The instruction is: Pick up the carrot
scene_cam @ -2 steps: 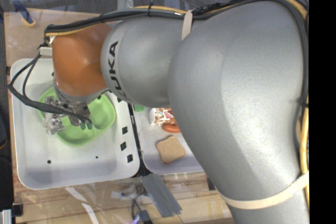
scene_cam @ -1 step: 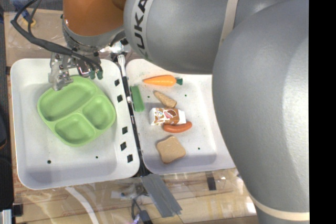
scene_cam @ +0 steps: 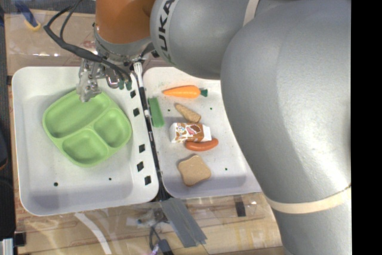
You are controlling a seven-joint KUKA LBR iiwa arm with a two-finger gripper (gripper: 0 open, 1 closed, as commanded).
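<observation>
The arm (scene_cam: pixel 250 39) sweeps in from three o'clock and fills the whole right side of the view, its orange band (scene_cam: pixel 122 0) up at twelve. The gripper (scene_cam: pixel 89 83) hangs over the left bin (scene_cam: pixel 36 188), right at the twelve o'clock rim of the green divided plate (scene_cam: pixel 86 128). Whether that claw is open or closed, I cannot tell; the metal parts blur together against the tray, and nothing shows in it.

And the carrot (scene_cam: pixel 181 92)? It lies flat in the right bin (scene_cam: pixel 233 173), toward that bin's twelve o'clock end, leafy stub pointing to three o'clock, well apart from the claw and across the divider between the bins. So the pick looks not yet done: the carrot sits untouched on the white floor.

Around it, at six o'clock from the carrot, a small brown wedge (scene_cam: pixel 187 112), then a printed packet (scene_cam: pixel 191 132) touching a sausage (scene_cam: pixel 202 144), and below that a bread slice (scene_cam: pixel 194 170). A green stick (scene_cam: pixel 156 111) lies at the carrot's seven o'clock, near the divider.

What is left, by my reading: everything that matters. The gripper must cross toward three o'clock, come down over the carrot, close on it and lift
</observation>
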